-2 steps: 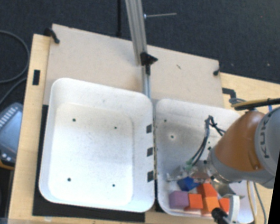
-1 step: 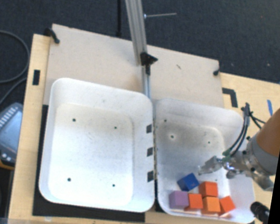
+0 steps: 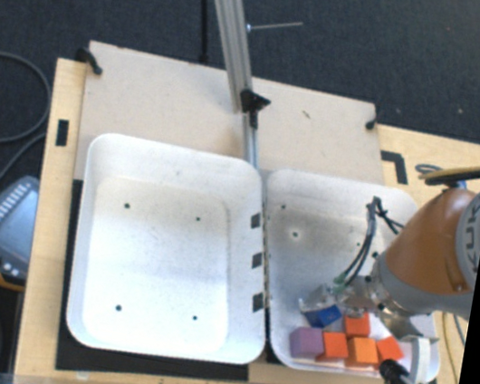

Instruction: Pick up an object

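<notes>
front edge of right bin [image 3: 285, 355]: purple block [image 3: 306, 342] sits nearest the front wall, then three orange blocks [image 3: 350, 348] packed in a row beside it, a 4th orange one [image 3: 356, 325] just behind. all touching or nearly so, v. tight cluster.
blue block [image 3: 323, 316]: just behind the purple one, at the cluster's left-rear corner. prob the easiest target imo, it has bare floor on its left side.
gripper [image 3: 332, 297]: hovers right over/just behind the blue block, at the end of the KUKA arm [image 3: 427, 252]. can't tell if it's open or closed, it's small and cluttered w/ cables. nothing visibly held.
how to do it well: I'd come straight down w/ one finger in the bare floor left of blue, other in the gap toward orange. centre it first, else a finger lands on top of a block and shoves the pile.
left bin [image 3: 181, 162]: well apart from the action.
further back: metal pole [image 3: 235, 38] rising from the bench's far side.
</notes>
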Controlling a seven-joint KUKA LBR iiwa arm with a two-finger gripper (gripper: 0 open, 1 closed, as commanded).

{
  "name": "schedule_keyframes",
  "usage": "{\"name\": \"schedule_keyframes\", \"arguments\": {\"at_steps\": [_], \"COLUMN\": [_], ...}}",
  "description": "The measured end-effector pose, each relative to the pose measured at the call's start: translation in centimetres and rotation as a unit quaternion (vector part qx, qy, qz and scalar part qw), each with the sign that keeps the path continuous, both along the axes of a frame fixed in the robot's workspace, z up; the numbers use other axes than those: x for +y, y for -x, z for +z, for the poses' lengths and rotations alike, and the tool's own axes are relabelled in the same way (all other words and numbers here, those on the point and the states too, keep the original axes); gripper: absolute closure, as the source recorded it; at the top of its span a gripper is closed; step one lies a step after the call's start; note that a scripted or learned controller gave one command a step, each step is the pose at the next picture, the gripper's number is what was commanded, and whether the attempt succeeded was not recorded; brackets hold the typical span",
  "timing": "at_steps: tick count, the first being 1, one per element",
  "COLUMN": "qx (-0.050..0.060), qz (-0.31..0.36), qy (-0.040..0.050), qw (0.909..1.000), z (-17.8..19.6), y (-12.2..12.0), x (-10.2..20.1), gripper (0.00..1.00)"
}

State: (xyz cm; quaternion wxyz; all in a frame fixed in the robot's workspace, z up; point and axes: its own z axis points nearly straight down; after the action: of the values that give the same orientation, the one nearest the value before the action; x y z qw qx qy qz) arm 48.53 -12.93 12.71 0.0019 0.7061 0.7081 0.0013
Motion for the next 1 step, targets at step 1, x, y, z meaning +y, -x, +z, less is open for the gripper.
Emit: {"name": "schedule_keyframes", "arguments": {"at_steps": [1], "qx": [0.0], "qz": [-0.004], "qy": [0.0001], "qw": [1.0], "z": [1.08], "y": [0.0], "x": [-0.25], "gripper": [1.0]}}
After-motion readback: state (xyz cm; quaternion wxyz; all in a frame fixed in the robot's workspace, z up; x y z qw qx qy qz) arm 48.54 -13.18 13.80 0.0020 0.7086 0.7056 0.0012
